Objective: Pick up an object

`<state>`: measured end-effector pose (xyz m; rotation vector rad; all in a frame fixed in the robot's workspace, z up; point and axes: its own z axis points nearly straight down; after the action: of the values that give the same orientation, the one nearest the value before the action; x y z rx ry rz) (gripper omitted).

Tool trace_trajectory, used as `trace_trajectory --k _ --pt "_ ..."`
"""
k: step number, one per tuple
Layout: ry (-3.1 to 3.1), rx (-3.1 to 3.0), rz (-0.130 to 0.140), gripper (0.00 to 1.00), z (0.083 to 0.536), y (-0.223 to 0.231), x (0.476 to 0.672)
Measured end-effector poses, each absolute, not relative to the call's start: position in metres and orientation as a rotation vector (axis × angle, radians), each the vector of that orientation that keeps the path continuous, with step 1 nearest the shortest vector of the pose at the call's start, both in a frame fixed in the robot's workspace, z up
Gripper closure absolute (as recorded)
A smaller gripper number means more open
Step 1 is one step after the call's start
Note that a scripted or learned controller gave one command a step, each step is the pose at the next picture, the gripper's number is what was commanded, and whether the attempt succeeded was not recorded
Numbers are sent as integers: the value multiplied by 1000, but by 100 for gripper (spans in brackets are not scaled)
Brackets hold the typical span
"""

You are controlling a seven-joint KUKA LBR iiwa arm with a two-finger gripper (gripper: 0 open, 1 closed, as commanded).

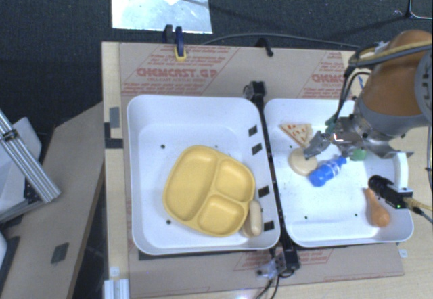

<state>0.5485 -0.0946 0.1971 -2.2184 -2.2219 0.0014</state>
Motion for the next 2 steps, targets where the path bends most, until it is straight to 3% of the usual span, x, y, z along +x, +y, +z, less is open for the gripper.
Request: trace_trajectory --k 2 --pt "-2223 -2219 0 0 83 -89 550"
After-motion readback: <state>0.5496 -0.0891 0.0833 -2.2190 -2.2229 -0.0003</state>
